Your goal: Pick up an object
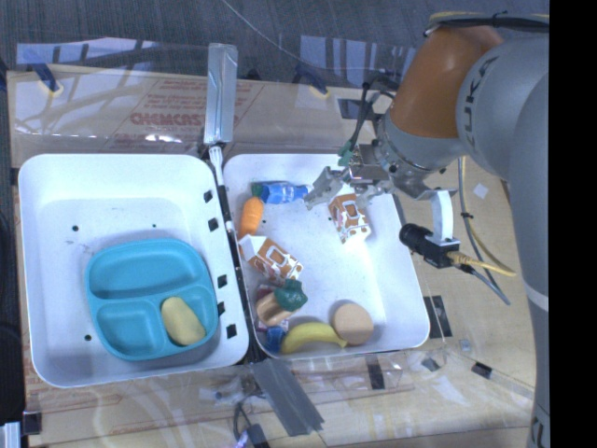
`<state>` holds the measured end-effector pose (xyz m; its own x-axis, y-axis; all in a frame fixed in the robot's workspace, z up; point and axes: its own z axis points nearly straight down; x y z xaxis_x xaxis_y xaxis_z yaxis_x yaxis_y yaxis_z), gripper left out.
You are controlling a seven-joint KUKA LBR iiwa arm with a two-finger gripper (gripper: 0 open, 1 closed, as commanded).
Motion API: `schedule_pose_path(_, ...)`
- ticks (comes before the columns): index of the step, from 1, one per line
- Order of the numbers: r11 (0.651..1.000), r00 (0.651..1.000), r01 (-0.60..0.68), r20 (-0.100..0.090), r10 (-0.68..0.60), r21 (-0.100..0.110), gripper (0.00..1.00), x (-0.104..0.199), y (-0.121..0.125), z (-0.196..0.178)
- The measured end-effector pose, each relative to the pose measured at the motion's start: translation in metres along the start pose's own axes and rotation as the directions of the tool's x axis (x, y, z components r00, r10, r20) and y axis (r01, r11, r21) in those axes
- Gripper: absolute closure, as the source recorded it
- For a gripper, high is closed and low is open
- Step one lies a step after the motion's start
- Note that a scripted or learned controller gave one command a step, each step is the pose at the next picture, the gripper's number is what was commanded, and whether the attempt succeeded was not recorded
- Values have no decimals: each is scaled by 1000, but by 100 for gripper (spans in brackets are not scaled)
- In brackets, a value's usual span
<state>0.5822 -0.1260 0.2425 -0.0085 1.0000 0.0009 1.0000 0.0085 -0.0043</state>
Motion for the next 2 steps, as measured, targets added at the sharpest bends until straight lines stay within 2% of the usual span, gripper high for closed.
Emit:
schedule_pose_path(1,999,999,-35,1,35,0,0,4,-18,26)
schedule_pose_path(2,998,998,56,2,-56,-1,0,-44,5,64)
